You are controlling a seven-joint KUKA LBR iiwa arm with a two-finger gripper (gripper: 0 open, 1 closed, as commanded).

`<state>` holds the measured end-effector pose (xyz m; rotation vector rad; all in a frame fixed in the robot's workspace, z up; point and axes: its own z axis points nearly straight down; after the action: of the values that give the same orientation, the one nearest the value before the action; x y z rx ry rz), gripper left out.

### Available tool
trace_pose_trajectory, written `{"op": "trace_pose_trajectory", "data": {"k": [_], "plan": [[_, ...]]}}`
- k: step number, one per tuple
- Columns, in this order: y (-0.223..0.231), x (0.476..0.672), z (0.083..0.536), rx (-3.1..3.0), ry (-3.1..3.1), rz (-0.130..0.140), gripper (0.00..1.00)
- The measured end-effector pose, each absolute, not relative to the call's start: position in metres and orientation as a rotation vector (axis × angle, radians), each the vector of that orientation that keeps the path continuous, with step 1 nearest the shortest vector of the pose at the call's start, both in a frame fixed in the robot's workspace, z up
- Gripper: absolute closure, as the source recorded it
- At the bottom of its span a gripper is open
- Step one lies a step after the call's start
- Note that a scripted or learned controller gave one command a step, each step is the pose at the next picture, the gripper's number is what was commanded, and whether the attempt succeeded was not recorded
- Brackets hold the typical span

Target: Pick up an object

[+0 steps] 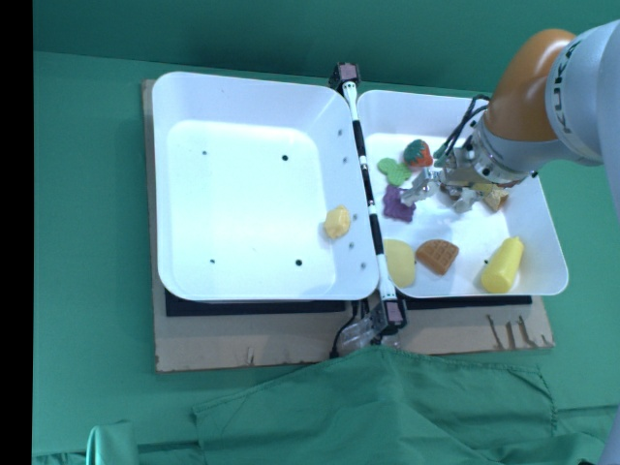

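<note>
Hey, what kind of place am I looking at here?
Probably a robot grasping test bench in a lab: a grey robot arm reaches over two white bins, small toy foods like a strawberry lie inside, and green cloth covers the bench.

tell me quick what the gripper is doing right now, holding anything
gripper: low in the right bin, beside the purple piece and the strawberry; whether it grips anything cannot be told.

Green cloth-covered bench [87,211], brown cardboard sheet [194,347] beneath the bins, rumpled green fabric [387,410] in front
</note>
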<state>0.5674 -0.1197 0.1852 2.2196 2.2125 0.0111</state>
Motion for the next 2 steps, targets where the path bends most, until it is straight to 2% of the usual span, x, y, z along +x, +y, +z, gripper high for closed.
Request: {"op": "trace_pose_trajectory", "data": {"k": [1, 2], "plan": [[-0.122, 0.571, 0.201, 2.213, 2.198, 0.024, 1.0], [-0.124, 0.58, 0.25, 2.218, 2.213, 0.007, 1.0]]}}
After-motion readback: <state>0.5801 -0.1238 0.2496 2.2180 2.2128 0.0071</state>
